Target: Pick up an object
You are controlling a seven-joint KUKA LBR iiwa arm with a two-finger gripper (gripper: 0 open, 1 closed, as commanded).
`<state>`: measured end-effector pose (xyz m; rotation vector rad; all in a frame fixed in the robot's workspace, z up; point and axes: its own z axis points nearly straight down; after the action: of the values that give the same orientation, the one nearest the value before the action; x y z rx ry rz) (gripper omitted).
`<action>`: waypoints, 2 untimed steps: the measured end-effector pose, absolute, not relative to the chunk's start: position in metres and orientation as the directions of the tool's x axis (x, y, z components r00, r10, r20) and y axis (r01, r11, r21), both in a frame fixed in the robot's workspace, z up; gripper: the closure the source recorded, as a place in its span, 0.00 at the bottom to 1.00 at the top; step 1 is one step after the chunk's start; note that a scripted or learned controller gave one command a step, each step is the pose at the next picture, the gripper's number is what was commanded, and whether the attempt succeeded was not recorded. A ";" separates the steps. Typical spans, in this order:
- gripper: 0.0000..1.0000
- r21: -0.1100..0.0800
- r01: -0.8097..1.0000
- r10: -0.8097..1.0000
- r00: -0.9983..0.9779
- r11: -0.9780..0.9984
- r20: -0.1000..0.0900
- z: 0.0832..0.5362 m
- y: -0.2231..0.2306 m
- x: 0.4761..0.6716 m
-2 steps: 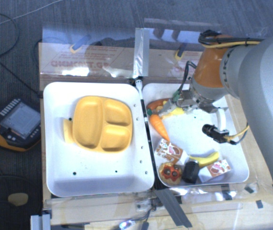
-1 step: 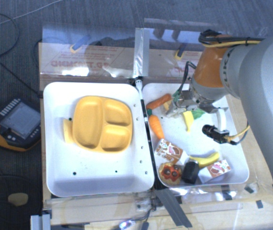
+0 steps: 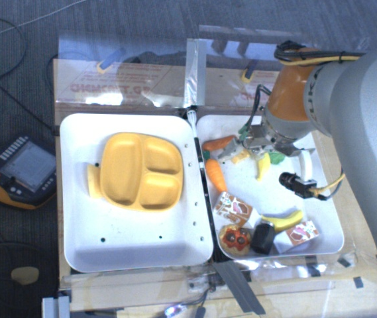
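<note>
A: Where's the gripper (image 3: 249, 146)?

B: Low over the back of the right bin (image 3: 327, 240), among toy food; whether it is wide or closed I cannot tell

A: Nearest thing to take?

B: A small yellow piece (image 3: 262, 165) just toward the front of it, long axis running front to back. An orange carrot (image 3: 215, 175) lies to the camera's left, by the divider, slanted

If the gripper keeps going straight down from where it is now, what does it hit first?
Probably the small pile under the gripper: the yellow piece and green item by the upper carrot. Depth is unclear.
</note>
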<state>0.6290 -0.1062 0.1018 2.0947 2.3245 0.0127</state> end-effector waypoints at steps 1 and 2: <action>0.00 0.013 1.000 1.000 -0.026 0.026 0.007 0.093 -0.175 0.634; 0.00 0.010 1.000 1.000 -0.012 0.012 -0.003 0.089 -0.145 0.650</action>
<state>0.6497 -0.1445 0.0893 2.2015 2.2284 0.0075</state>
